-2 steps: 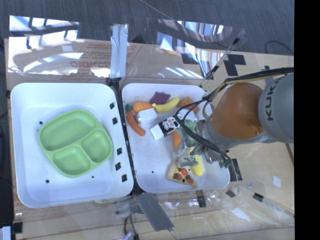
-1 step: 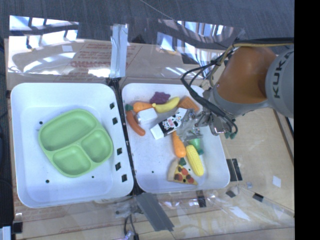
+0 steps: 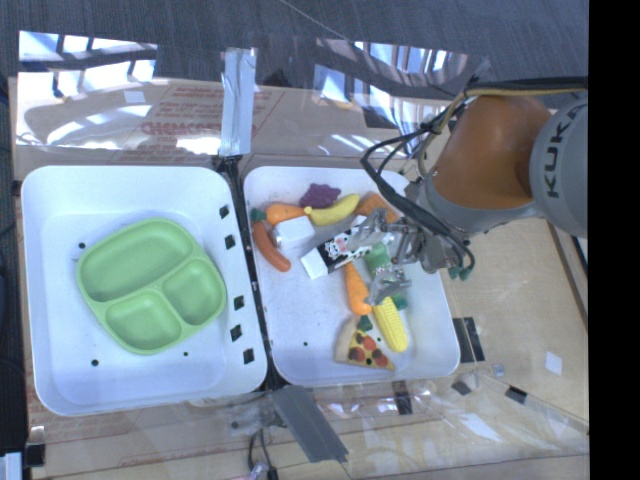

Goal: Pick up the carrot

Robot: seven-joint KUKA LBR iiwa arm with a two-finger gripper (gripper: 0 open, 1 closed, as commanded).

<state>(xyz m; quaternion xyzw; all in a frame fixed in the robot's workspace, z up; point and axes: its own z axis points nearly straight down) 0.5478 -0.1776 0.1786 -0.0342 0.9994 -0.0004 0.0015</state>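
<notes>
The carrot (image 3: 356, 287) is a short orange piece lying in the right bin (image 3: 300, 318), just above the corn. Green bits, perhaps its leaves, show beside it at the right. My gripper (image 3: 384, 260) hangs low over the bin's right-middle, directly next to the carrot's upper right end and partly covering the green bits. From this angle I cannot see whether anything sits inside the gripper. The arm's grey wrist and orange band (image 3: 490, 163) reach in from the right.
Crowded around the carrot are a corn cob (image 3: 391, 326), a pizza slice (image 3: 364, 349), a black-and-white carton (image 3: 335, 251), a white block (image 3: 294, 232), a red sausage (image 3: 271, 247), a banana (image 3: 336, 209) and purple grapes (image 3: 320, 194). The left bin holds a green divided plate (image 3: 150, 284).
</notes>
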